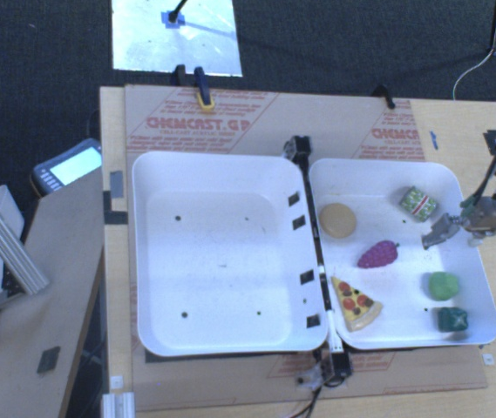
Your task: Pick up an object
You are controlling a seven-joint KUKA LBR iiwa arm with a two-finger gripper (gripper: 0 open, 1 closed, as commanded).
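Dark carpet all around, with a shiny metal sheet (176, 23) lying up top and a wooden tabletop (457, 120) covered in printed cardboard. Two white bins side by side on it: left bin (221, 177), nothing going on in there, and right bin (378, 174) holding all the goodies.

Looking down from the fixed overhead camera: end effector (435, 235) poking in from the right edge, hanging over the right-hand part of the right bin. Nothing gripped as far as visible. How wide it's open? Can't tell, too small and blurry.

Closest candidates: green-and-red block (417, 203) just up and to the left of the tip, green ball (444, 286) below it, toward the near wall. Purple grapes (377, 254) off to the left, long axis tilted up toward the right. Further left still: tan cookie (338, 220) and pizza slice (355, 303). Dark green cube (452, 319) in the near right corner.

Guessing block or ball makes the shortest trip, basically a small nudge plus a drop down.
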